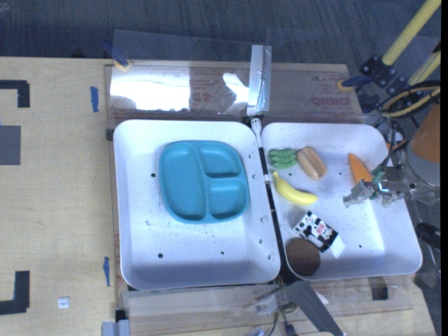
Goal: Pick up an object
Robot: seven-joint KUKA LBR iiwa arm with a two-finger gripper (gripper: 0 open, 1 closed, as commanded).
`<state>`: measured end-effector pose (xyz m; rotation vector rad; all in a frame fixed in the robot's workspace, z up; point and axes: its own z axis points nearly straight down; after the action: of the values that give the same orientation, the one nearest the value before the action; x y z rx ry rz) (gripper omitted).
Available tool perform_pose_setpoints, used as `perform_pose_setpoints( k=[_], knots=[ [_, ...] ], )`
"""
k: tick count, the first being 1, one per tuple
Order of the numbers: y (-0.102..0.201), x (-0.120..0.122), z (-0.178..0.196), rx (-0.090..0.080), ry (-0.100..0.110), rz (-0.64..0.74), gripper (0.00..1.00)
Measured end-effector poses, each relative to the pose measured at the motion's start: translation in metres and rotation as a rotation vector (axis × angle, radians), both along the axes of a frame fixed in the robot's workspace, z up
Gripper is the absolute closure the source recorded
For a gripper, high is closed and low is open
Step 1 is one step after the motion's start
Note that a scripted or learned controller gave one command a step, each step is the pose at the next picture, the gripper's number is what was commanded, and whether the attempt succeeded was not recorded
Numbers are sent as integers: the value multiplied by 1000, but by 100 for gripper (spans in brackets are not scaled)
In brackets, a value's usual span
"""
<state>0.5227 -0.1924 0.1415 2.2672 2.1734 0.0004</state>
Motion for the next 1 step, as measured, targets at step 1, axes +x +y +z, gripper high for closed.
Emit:
perform_pose_setpoints(
  k=[1],
  knots=[
    [2, 53, -55, 5, -3, -252, 0]
  ],
)
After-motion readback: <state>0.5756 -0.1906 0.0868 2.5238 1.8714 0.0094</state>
